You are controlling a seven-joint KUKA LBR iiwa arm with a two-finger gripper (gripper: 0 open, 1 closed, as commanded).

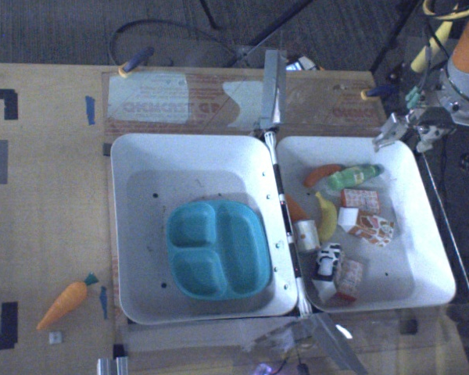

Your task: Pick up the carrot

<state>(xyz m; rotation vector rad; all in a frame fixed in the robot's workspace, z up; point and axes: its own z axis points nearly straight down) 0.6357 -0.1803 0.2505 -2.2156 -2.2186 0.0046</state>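
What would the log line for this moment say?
claw: above right bin's far corner | carrot: on bench, left of left bin | status: not picked

This is a robot lab or test workshop. A plywood bench (47, 170) carries black tape marks (1, 104) at nine o'clock, and clamps (134, 61) at eleven o'clock. Tripod legs (289, 10) and a cable (152, 31) cross grey carpet (78, 14) at twelve o'clock. Two white bins (133, 162) hold toy food (363, 209).

Left bin (133, 162): holds a tray (217, 248).
Right bin (422, 248): holds a banana (326, 216), bottle (352, 176), cartons (360, 201).
Carrot (62, 304): on the bench (39, 209), left of both bins.
Gripper (406, 131): above the right bin's far corner.
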